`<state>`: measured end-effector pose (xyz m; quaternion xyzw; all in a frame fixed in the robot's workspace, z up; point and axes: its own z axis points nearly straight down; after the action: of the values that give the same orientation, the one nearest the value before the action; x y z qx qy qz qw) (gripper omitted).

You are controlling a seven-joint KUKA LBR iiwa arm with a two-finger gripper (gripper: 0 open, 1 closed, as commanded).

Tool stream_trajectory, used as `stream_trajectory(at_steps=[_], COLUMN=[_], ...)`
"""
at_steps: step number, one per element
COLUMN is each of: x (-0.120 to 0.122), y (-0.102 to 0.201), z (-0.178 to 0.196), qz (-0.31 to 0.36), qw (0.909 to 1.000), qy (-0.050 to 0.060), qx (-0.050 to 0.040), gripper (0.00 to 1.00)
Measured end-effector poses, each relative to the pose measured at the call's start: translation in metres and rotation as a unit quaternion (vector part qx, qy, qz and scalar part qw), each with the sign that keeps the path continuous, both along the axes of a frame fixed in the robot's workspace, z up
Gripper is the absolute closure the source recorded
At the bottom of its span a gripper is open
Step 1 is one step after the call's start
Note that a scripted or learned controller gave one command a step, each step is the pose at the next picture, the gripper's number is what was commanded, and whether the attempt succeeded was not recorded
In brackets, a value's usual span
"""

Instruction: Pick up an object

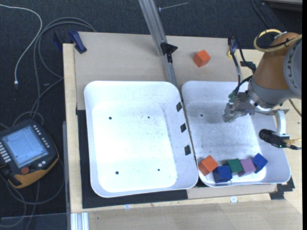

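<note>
Along bin's near wall, colored blocks [233,166]

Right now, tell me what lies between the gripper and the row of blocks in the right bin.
In the camera view, only bare speckled bin floor separates the gripper from the blocks.
</note>
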<state>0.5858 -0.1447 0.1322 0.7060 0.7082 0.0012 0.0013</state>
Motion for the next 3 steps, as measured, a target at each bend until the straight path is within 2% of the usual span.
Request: stream_trajectory(at_steps=[1, 2, 3], x=[0.001, -0.071, -0.016], y=[0.0, 0.073, 0.029], z=[0.01, 0.071, 0.119], qz=[0.001, 0.002, -0.001], qw=[1.0, 1.0, 1.0], qy=[-0.001, 0.002, -0.004], qx=[-0.0002, 0.0028, -0.0019], gripper=[1.0, 1.0, 1.0])
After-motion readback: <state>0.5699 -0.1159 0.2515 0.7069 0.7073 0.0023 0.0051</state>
